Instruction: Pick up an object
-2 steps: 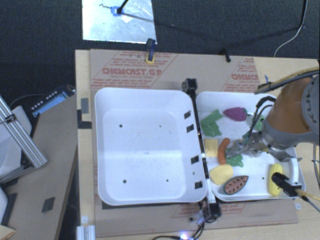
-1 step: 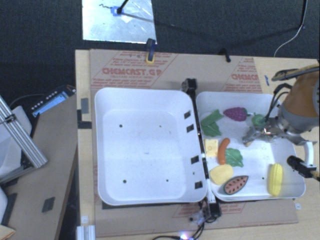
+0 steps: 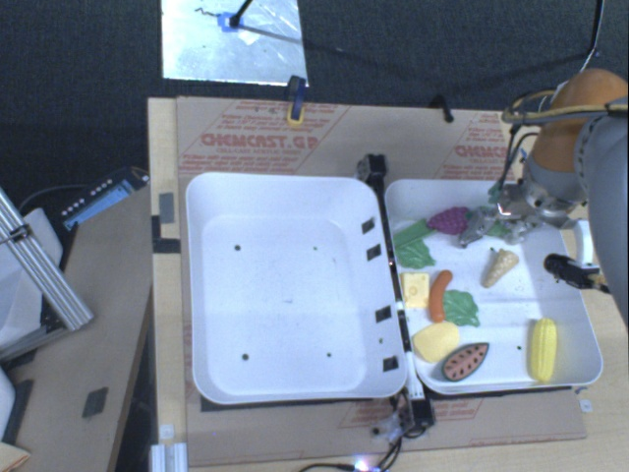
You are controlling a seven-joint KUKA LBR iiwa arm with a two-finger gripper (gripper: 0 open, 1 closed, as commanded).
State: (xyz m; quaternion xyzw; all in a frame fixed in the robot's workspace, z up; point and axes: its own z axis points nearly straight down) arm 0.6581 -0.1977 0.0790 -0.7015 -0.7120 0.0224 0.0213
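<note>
Several toy foods: lying in right bin (image 3: 590,362), likely light, hard, smooth plastic.
Purple grapes (image 3: 450,220): far corner of right bin, just left of gripper (image 3: 491,222); bumpy, best pinched across the narrow middle.
Cone (image 3: 499,266): just below gripper, tapered, liable to slip.
Corn (image 3: 543,349): near edge of right bin, well apart from gripper.
Gripper: low over right bin's far side; opening and contact impossible to tell.

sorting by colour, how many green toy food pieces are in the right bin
2. One green leafy piece lies near the bin's left wall, beside the purple grapes. The other green leafy piece sits lower, right of the orange sausage. More may be hidden under the hand.
</note>
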